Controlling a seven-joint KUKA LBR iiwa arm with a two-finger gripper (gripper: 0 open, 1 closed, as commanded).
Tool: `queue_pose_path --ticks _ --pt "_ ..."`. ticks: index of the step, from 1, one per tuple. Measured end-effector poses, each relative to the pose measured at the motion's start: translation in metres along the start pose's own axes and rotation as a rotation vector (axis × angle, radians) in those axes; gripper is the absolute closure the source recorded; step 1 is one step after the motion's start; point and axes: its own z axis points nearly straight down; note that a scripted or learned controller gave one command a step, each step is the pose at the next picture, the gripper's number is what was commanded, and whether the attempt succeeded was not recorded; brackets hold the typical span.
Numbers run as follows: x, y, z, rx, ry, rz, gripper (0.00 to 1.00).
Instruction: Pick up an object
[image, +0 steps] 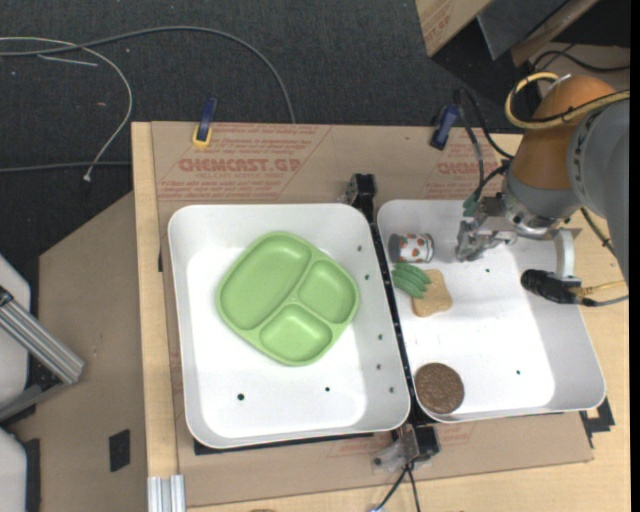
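My gripper (472, 245) hangs over the far part of the right bin (520, 340), pointing down, a little to the right of a small white and red can (412, 246) lying on its side. Just in front of the can a green leafy piece (409, 277) rests against a tan slice shaped like toast (433, 299). A brown round disc (439, 387) lies at the right bin's near left corner. Nothing shows under the gripper.
The left bin (200, 370) bears a light green divided plate (288, 297) near its middle. A black clamp (361, 187) sits at the far end of the rim between the bins. Blue clips (206, 120) hold the cardboard at the bench's far edge.
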Motion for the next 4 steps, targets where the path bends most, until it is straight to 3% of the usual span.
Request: queue_pose_path --ticks 2,4 --pt "-0.005 0.004 -0.119 -0.006 -0.002 0.000 1.00" --pt "0.101 -0.034 -0.126 0.003 0.001 -0.004 1.00"
